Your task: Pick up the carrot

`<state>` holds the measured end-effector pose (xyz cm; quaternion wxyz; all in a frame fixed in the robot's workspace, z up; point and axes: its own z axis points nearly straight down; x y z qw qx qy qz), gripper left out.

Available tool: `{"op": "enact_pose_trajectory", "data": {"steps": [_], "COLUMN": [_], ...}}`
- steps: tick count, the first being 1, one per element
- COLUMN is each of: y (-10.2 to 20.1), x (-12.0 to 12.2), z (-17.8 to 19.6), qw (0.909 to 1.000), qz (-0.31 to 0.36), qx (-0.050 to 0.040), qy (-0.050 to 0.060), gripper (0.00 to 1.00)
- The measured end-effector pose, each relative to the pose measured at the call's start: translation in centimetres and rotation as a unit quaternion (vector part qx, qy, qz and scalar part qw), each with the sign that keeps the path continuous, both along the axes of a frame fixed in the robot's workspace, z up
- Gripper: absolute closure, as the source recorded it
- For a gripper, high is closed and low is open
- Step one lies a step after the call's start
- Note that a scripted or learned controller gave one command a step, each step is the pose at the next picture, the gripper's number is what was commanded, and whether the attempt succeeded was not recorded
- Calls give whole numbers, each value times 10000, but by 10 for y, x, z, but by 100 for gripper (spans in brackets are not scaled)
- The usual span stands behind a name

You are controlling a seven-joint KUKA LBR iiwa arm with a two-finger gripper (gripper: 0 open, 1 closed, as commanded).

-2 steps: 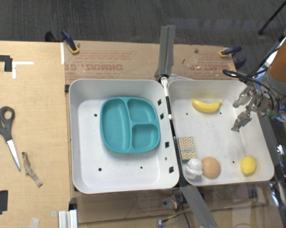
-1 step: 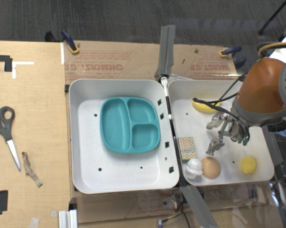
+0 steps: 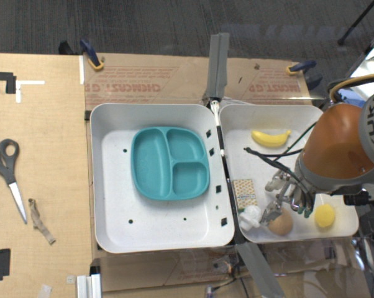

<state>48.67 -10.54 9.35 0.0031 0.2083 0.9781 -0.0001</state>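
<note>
Robot arm (image 3: 339,144), seen from above. A broad, rounded orange band covers the section above the wrist; the adjoining casing at the right edge is smooth grey and carries part of a dark letter marking. Thin black cables (image 3: 280,157) run along the orange shell toward the wrist. The gripper (image 3: 280,207) is a compact assembly of silver-grey metal parts with dark fittings and a small green detail on its right side; finer features are too small to resolve.
</note>
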Motion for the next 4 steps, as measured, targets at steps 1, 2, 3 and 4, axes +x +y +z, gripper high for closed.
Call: {"op": "enact_pose_trajectory", "data": {"steps": [1, 2, 3, 4], "y": [-46, 11, -49, -4], "x": [2, -7, -8, -6], "z": [46, -1, 28, 1], "qw": [9918, 9917, 9774, 9823], "qz": [-1280, -1284, -2115, -1872], "qx": [6, 11, 10, -18], "qy": [8, -2, 15, -48], "gripper": [0, 0, 0, 0]}}
